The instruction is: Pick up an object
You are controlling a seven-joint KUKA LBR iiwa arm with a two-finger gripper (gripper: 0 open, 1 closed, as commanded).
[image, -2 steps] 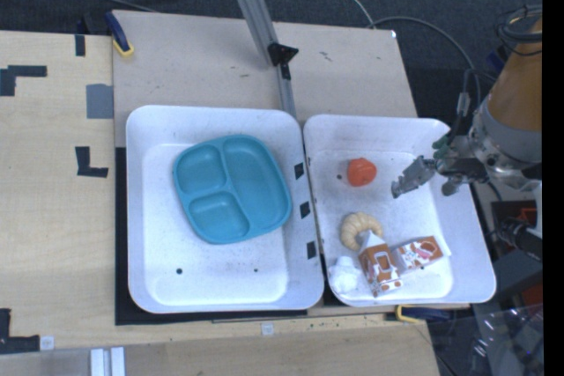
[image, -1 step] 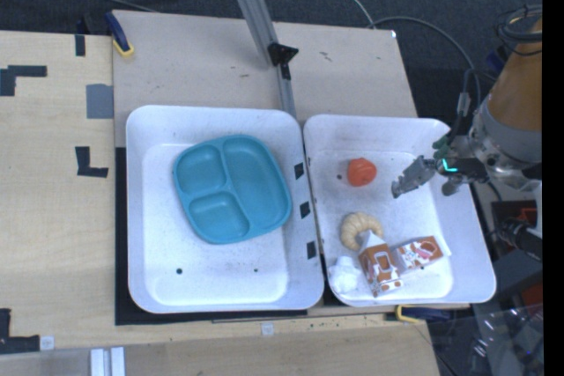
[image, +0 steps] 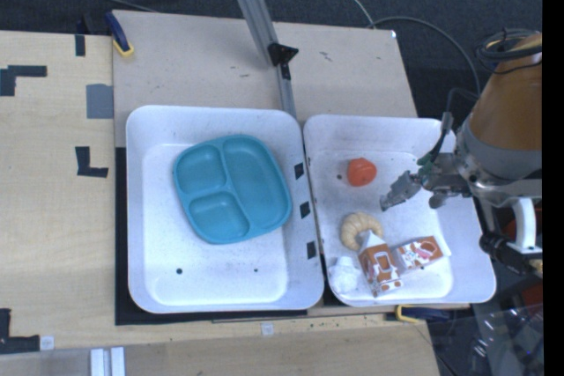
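In the right bin (image: pixel 458 282) lie a small red-orange round object (image: pixel 360 173), a tan curled pastry-like piece (image: pixel 359 229) and two red-and-white cartons (image: pixel 398 261) near the front. My gripper (image: pixel 407 189) reaches in from the right, just right of the red object and above the cartons. Its dark fingers (image: pixel 394 193) stand slightly apart with nothing between them.
The left bin (image: pixel 150 216) carries a blue divided plate (image: pixel 231 188). A grey metal pole (image: pixel 254 0) slants down to the bins' shared back edge. Cables run across the dark floor behind, and the wooden bench surrounds both bins.
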